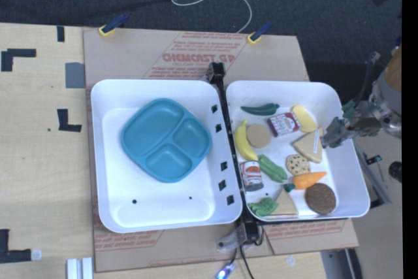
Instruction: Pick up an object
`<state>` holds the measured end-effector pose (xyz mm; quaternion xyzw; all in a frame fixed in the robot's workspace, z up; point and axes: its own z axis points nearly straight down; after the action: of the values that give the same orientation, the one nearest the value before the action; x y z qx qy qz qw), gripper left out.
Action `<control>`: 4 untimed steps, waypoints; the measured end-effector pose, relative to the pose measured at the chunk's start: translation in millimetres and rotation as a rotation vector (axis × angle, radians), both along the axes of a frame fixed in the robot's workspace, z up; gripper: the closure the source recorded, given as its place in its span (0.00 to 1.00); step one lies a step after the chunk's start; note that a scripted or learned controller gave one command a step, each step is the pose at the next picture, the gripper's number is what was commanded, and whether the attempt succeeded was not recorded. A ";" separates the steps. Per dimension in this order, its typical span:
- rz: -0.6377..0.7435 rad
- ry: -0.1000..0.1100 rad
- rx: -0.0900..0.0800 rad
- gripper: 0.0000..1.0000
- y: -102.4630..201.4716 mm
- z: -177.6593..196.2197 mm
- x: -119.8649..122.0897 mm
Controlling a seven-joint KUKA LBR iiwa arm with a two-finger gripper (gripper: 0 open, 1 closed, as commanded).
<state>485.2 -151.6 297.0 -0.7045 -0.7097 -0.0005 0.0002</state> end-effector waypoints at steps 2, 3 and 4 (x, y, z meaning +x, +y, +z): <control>0.003 0.013 0.003 1.00 167.7 -117.8 -2.9; -0.002 -0.008 -0.001 1.00 178.6 29.5 1.2; -0.003 0.005 -0.003 1.00 197.3 41.6 -0.7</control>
<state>484.4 45.7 338.5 -0.7055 -0.7087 0.0022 0.0011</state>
